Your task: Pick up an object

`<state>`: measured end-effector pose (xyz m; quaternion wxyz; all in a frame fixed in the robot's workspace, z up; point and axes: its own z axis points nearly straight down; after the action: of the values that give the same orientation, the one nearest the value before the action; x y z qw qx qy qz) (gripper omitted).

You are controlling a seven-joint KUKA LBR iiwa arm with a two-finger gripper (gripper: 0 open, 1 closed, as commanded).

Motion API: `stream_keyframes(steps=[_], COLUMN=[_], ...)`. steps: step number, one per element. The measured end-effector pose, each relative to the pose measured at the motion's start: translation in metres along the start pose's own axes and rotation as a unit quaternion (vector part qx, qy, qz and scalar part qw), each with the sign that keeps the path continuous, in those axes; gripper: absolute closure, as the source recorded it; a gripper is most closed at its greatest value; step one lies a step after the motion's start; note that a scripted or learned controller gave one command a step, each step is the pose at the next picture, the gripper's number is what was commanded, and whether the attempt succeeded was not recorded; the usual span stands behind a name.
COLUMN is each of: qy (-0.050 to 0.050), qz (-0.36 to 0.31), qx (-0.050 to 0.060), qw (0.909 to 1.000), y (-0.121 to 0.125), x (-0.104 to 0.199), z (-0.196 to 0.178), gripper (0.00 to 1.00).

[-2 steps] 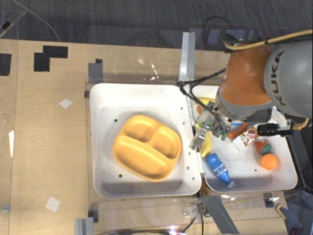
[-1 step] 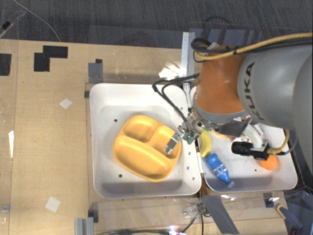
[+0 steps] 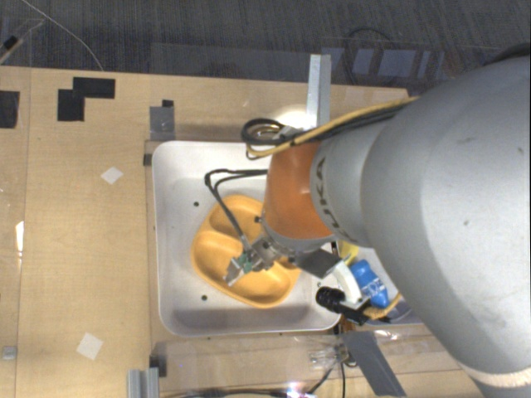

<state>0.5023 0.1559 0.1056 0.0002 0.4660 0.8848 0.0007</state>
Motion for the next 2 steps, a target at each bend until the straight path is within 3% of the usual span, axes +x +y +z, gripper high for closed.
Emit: stream_keyframes(steps=[1, 2], qy=[-0.007, -0.001], qz=[0.154, 0.184], qx=[-0.015, -0.007], qw=[0.9879, 0.9830], y=[0.029, 0.076], x=[0.050, 0.011], z=[0.009, 0.010], gripper=[0.00, 0.00])
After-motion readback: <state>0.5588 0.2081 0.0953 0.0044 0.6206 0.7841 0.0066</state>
